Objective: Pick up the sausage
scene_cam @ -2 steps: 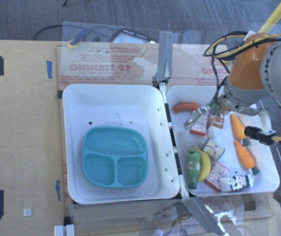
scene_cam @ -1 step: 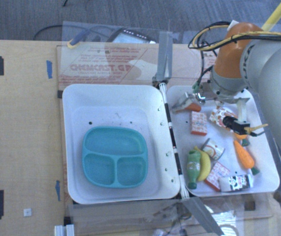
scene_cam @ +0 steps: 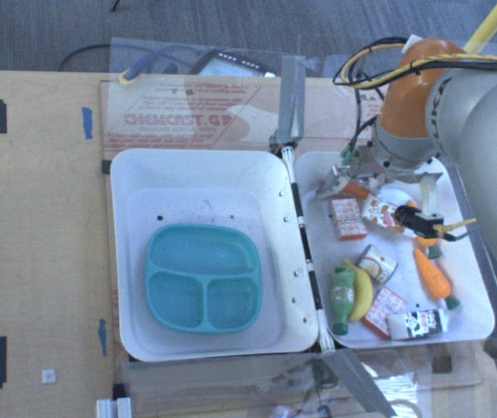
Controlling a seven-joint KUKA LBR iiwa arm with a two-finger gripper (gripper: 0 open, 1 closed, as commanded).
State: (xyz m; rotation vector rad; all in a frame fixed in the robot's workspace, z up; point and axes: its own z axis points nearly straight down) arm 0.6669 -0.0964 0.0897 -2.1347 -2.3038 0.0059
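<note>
From the overhead camera, we see the gripper (scene_cam: 350, 184) low in the right bin's (scene_cam: 479, 320) far-left corner, likely reaching for a brownish piece there that may be the sausage (scene_cam: 351, 186); we cannot confirm it, nor tell how wide the claw stands. In that bin we count one carrot (scene_cam: 433, 273), one banana (scene_cam: 362, 289) and one green bottle (scene_cam: 342, 298). The left bin (scene_cam: 135, 181) holds one teal divided plate (scene_cam: 203, 278).

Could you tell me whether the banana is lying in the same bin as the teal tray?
No, the banana lies in the right bin, while the teal tray sits in the left bin.
</note>
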